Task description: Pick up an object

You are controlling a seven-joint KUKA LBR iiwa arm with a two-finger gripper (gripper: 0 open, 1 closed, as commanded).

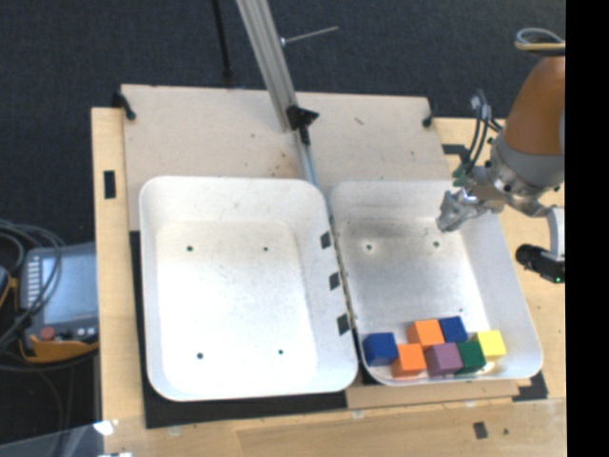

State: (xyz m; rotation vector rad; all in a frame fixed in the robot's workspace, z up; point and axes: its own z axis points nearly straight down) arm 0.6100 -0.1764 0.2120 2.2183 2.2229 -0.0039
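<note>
The end effector (451, 213) hangs over the far right part of the right bin (400, 255), its grip too small to tell, well apart from the coloured blocks (433, 346) clustered at that bin's near edge, beside the left bin (238, 284).

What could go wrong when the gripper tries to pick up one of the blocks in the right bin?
1. The blocks sit packed together, touching, so the fingers may find no gap and push several blocks instead of gripping one.
2. The cluster lies against the near wall of the right bin, so the gripper may hit the rim on its way down.
3. The gripper is now at the bin's far side, away from the blocks, so a small aiming error could close it on nothing.
</note>
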